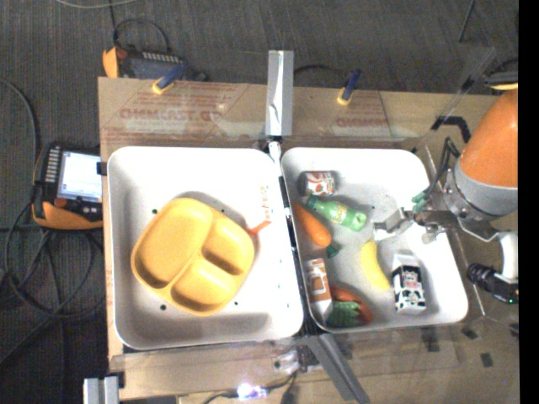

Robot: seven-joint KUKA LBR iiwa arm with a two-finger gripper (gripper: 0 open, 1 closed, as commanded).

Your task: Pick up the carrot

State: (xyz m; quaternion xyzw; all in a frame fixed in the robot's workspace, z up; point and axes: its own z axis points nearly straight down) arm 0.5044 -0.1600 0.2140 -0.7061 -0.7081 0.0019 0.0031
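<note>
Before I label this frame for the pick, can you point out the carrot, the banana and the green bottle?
carrot (312,225): camera view, middle of its orange body, right bin.
banana (373,265): camera view, middle of the yellow peel.
green bottle (337,212): camera view, on its label, mid-body.

Carrot (312,225) in right bin (438,310) (near green bottle (335,212)).

Two shallow white bins sit side by side before me. In the left bin (118,225) lies the yellow three-compartment plastic tray (194,253). In the right bin (438,310), the orange carrot (312,226) rests along the left wall, just below the green plastic bottle (337,212); the yellow banana (373,264) lies right of the carrot, under my two-finger gripper (396,222).
</note>
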